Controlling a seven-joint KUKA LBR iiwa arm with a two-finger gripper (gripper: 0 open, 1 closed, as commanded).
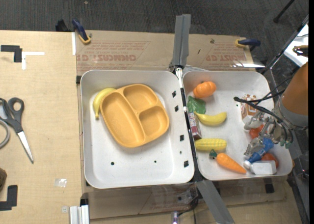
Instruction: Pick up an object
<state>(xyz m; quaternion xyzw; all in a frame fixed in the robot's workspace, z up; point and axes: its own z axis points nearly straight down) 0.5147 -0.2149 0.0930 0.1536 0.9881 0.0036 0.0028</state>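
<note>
Reaching: grey two-finger gripper (260, 139) low in right bin's near right corner; finger state cannot tell
Nearest thing: white-capped blue plastic bottle (258, 152), beside gripper; judged light, stiff, slick; take across body
Alternative: orange toy carrot (230, 163), tapered, may roll
Surface: smooth white right bin (226, 88), crowded
Room: carpet beyond

Arm: enters from right edge, orange band (298, 95) at frame margin. Gripper (262, 137): lowered, cabled, fingers pointing down-left.
</note>
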